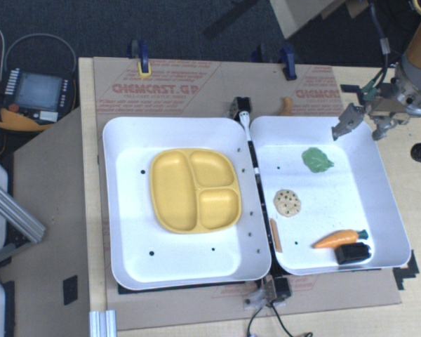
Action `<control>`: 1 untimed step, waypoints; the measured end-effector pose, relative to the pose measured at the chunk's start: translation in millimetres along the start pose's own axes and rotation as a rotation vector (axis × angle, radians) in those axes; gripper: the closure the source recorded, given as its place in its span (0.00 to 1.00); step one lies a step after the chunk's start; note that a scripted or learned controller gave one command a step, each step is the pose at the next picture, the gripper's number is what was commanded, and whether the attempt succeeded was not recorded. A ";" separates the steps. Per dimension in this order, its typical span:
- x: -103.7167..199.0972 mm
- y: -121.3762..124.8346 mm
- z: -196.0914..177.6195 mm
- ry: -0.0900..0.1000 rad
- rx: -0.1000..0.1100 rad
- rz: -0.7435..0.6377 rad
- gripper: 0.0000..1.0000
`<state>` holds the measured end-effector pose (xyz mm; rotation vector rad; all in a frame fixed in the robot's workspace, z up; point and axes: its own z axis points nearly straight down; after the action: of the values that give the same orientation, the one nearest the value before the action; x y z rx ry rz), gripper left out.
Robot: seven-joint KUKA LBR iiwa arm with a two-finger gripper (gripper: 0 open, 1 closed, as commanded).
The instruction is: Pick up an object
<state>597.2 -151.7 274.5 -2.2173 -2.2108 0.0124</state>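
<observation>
The right bin [361, 188] holds a green leafy piece [316, 160], a round chocolate-chip cookie [287, 202], an orange carrot [338, 239] and a small black block [353, 253]. My gripper [357, 130] hangs over the bin's far right corner, above and to the right of the green piece. Its fingers are spread open with nothing between them. In the left bin [126, 188] lies a yellow divided plate [194, 189].
The bins sit side by side on a cardboard sheet [196, 83] held by blue clamps [144, 55] at the back. A black connector [241, 107] sits between the bins at the far edge. A pendant screen [36, 90] lies off the bench to the left.
</observation>
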 end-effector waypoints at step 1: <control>0.6 1.9 -7.8 -0.002 -0.014 -0.003 0.00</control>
<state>599.2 -151.1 282.3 -2.2220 -2.2224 -0.0002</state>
